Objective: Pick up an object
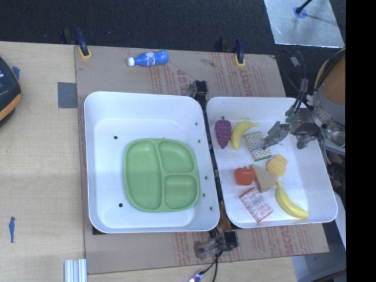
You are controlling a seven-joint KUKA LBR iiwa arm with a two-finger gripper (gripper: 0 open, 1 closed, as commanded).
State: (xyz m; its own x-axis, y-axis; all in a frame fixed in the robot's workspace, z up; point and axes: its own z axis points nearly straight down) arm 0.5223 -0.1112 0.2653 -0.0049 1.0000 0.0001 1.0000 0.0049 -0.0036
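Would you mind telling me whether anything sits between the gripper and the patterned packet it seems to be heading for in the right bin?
Nothing visible does. The gripper is open just right of the patterned packet, with bare bin floor between.

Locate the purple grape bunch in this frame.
The purple grape bunch lies in the right bin, at its upper-left corner, just left of a banana and beside the wall shared with the left bin.
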